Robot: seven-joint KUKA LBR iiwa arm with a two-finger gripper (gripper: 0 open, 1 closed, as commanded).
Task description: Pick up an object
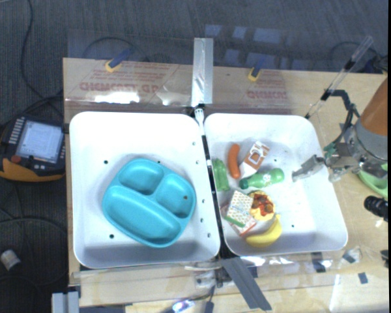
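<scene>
Arm over the right bin's (326,194) right rim, objects clustered at the bin's left.
The gripper (308,167) hangs mid-right of frame, holding nothing; its jaw spread cannot be told. Green bottle (262,178), orange-white carton (255,155) with unreadable print, carrot (234,160), banana (265,233). Blue tray (150,201) fills the left bin (91,240).

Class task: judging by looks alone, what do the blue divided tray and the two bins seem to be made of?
Blue divided tray: probably moulded plastic, smooth, slightly glossy; uniform colour, rounded compartment edges. Left bin and right bin: likely thin formed plastic, white and matte-smooth, with rounded corners.
</scene>
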